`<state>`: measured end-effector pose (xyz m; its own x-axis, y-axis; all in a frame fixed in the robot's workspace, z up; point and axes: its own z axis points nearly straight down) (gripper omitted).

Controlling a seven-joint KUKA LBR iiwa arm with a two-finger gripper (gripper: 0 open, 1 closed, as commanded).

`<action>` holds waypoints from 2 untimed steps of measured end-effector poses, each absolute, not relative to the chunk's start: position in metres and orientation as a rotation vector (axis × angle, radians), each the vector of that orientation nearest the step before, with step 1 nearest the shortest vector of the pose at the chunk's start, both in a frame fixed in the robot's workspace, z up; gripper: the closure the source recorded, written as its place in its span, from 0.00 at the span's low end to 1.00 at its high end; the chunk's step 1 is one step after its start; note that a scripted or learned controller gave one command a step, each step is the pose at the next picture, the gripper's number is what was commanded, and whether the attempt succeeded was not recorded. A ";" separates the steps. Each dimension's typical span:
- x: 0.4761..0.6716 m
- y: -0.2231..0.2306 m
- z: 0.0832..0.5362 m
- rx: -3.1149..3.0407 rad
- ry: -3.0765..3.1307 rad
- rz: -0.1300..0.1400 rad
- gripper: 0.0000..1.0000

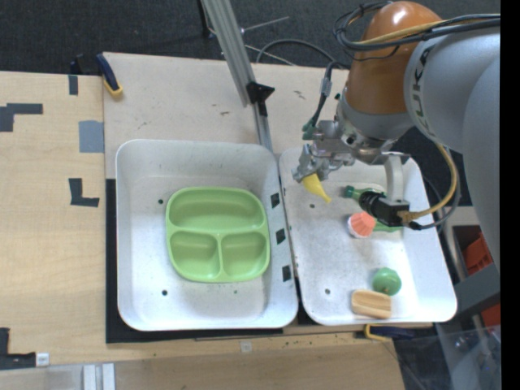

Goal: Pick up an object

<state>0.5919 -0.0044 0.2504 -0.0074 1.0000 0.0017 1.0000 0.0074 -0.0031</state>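
Note:
My gripper (312, 174) hangs over the far left part of the right bin (325, 299). It is shut on a small yellow object (318, 190), whose pointed end sticks out below the fingertips toward the bin floor. Several other objects lie loose in this bin: an orange-pink round piece (361, 225), a green ball (387, 281), a tan bread-like block (371, 303) and a dark green item (367, 195) partly hidden behind the arm's cable.
The left bin (134, 218) holds a light green divided plate (218, 234). A grey metal pole (236, 55) slants down to the bins' shared far corner. The arm's orange band (390, 47) and grey body fill the upper right.

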 end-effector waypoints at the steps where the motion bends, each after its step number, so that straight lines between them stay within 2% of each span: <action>1: 0.586 0.043 0.252 -2.212 -2.226 0.001 1.00; 2: 0.580 0.095 0.253 -2.212 -2.228 0.001 1.00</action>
